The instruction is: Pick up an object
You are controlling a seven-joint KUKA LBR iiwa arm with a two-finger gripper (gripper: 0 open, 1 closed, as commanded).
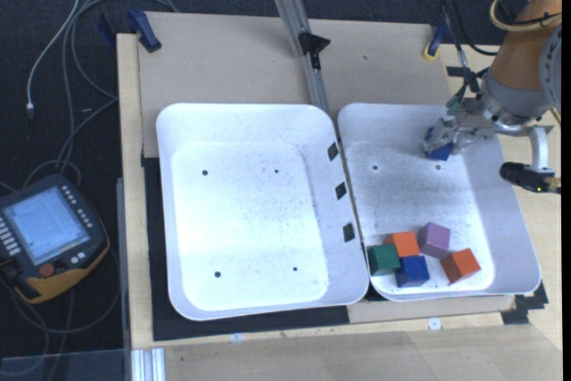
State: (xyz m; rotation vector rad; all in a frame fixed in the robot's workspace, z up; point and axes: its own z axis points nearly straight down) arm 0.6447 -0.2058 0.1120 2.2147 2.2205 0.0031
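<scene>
Camera view, looking down at a slant, is taken up mostly by the pale wooden bench point(232, 49), on which two shallow white plastic bins are set side by side. The left white bin point(178, 138) is seen well apart from the gripper, beyond the dividing rims. The right white bin point(508, 219) lies directly under the gripper, and its floor is speckled dark from wear. The grey arm with the orange band point(526, 58) is brought in over this bin's far corner, apparently so that the tool can be lowered from above.

The two-finger gripper point(442, 143) is held low over the far part of the right bin. A small blue block point(438, 153) is seen right at the fingertips, touching or nearly so; whether it is clamped cannot be told, since the tool is small and partly blurred.

Well below the gripper, toward the bin's near rim, five small cubes are gathered close together, probably because the bin floor slopes that way: a purple cube point(435, 238), an orange cube point(405, 243), a red-orange cube point(461, 264), a green cube point(384, 258) and a dark blue cube point(413, 270). Their faces look matte and square-edged, and so should be easy to pinch.
</scene>
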